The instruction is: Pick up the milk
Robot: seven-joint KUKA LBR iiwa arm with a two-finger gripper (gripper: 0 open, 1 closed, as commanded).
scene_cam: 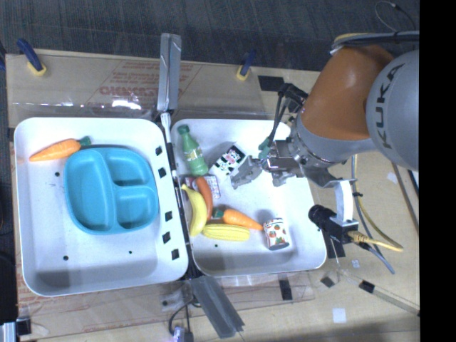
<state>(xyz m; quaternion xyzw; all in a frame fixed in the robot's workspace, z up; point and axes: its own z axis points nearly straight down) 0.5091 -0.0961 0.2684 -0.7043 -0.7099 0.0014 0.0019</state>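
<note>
The jaws (pixel 246 173) hover just beside the milk (pixel 229 160) in the right bin (pixel 299 258), their opening unclear, so approach is underway; next, descend squarely over it.

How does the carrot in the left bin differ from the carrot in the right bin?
The carrot in the left bin lies alone near the top left corner, beside the blue divided plate; the carrot in the right bin lies in a cluster, touching the corn and close to the banana. The left one has its green top pointing right; the right one's points left. The left one looks lighter orange. Both lie flat, and both are orange with green tops.
</note>
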